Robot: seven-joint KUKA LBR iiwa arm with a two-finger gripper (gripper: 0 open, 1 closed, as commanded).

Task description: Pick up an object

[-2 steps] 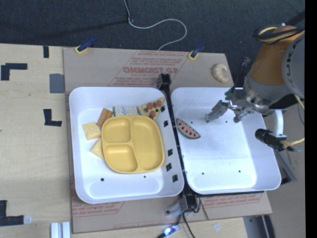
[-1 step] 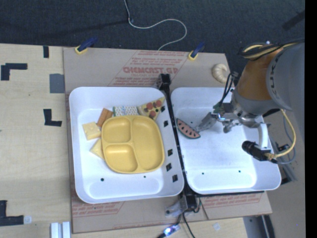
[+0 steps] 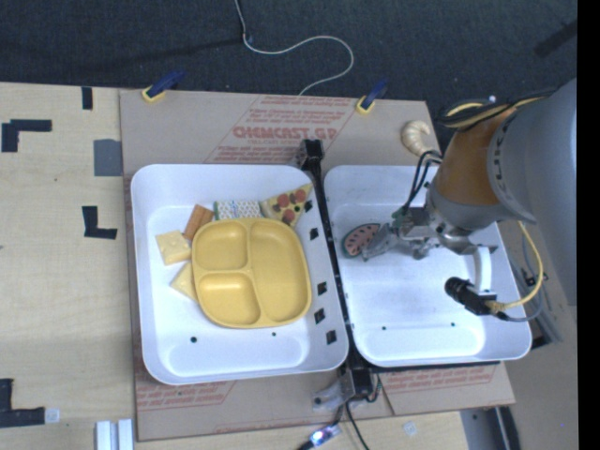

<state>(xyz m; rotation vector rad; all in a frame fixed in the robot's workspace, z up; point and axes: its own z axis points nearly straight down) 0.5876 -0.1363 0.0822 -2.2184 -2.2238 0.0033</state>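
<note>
1. 2 white bins sit side by side on a cardboard sheet [image 3: 281, 125]: the left bin [image 3: 159, 336] and the right bin [image 3: 422, 336].
2. The arm [image 3: 487, 172] enters from 3 o'clock, its orange band above the wrist, and bends down over the right bin.
3. The gripper [image 3: 380, 244] points toward 9 o'clock, low over the upper left part of the right bin.
4. A small round disc [image 3: 357, 239], pinkish with dark marks, lies in the right bin at the gripper's 9 o'clock, touching or just beside the fingertips.
5. I cannot tell whether the fingers are wide or narrow, nor whether the disc sits between them; the tips blur into the disc's edge.
6. A yellow tray [image 3: 251, 272] with 3 compartments lies in the middle of the left bin.
7. At the tray's 9 o'clock lie pale yellow pieces [image 3: 174, 248] and a brown piece [image 3: 198, 220], touching or partly under its rim.
8. At the tray's 12 o'clock lie a patterned strip [image 3: 236, 209] and a pizza-like wedge [image 3: 289, 202], close to the bin's top wall.
9. A tan ball [image 3: 417, 137] rests on the cardboard, at the right bin's 12 o'clock.
10. A white cable [image 3: 300, 50] loops across the dark floor at 12 o'clock.
11. 2 clips [image 3: 164, 84] hold the cardboard's far edge.
</note>
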